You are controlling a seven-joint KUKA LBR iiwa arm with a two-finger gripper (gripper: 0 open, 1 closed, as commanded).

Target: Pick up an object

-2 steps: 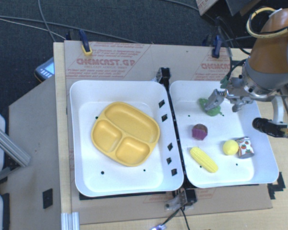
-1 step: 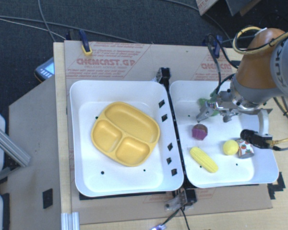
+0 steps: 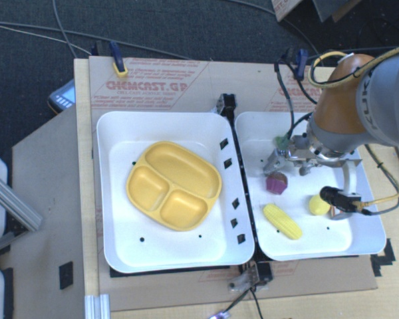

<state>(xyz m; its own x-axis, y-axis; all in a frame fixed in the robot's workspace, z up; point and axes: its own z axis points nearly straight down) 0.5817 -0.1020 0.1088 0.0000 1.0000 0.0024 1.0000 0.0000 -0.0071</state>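
Two shallow white bins sit side by side on a brown board that covers the bench. The left bin (image 3: 110,198) carries a yellow plate (image 3: 173,185) with three compartments, lying flat near the middle of the bin and turned at a slant to its walls. Small black clips line the divide where the two bins meet.

The right bin (image 3: 253,138) holds three loose things. A small purple piece (image 3: 276,183) lies toward the bin's left wall, about halfway along it. A yellow corn cob (image 3: 282,220) lies nearer the front edge, angled from upper left to lower right, apart from the purple piece. A small yellow ball (image 3: 318,206) rests to the right of the cob, toward the right wall, just beside a black fitting with cables.

The grey arm with its orange band comes in over the bin's back right corner. The claw (image 3: 278,168) hangs low over the left half of the right bin, directly above the purple piece and very close to it. Its metal parts are small and seen from above, so whether the claw is spread or closed cannot be told, and nothing can be seen clamped in it. The purple piece seems to lie on the bin floor.
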